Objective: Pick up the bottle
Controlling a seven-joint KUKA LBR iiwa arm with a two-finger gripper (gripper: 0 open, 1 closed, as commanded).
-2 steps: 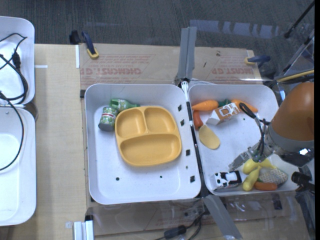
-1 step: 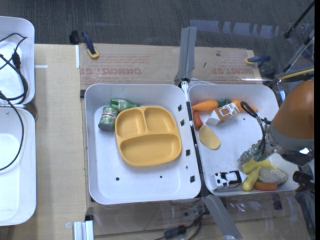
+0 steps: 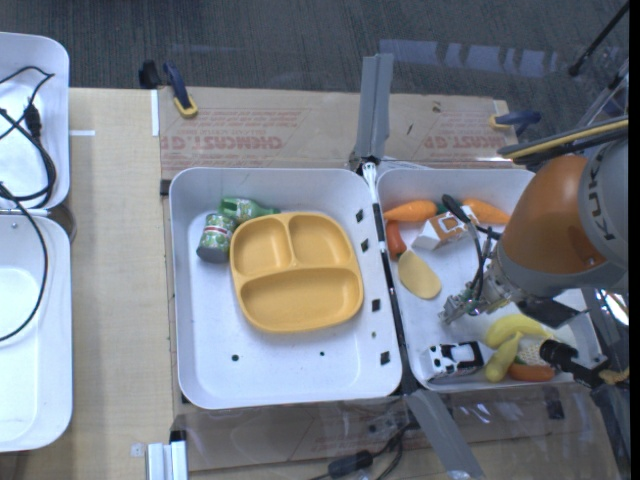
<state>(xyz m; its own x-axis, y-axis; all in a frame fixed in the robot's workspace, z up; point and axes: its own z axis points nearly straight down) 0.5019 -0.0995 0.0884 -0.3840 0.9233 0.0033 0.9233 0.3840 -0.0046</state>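
A small green bottle (image 3: 246, 208) lies on its side in the left bin (image 3: 290, 368), at the back left, touching the yellow plate's far rim. A grey can with a green label (image 3: 213, 237) stands right beside it. My gripper (image 3: 461, 306) is low in the right bin (image 3: 420, 368), over bare white floor between a pale yellow oval piece (image 3: 420, 275) and a banana (image 3: 512, 330). It is far to the right of the bottle, across the divider between the bins. Nothing shows in the gripper.
A yellow divided plate (image 3: 297, 270) fills the middle of the left bin. The right bin holds orange carrots (image 3: 412, 210), a small white and orange carton (image 3: 446, 230), a black and white toy car (image 3: 453, 359) and a red piece (image 3: 529, 372). The grey and orange arm (image 3: 552, 230) covers the right bin's right side.
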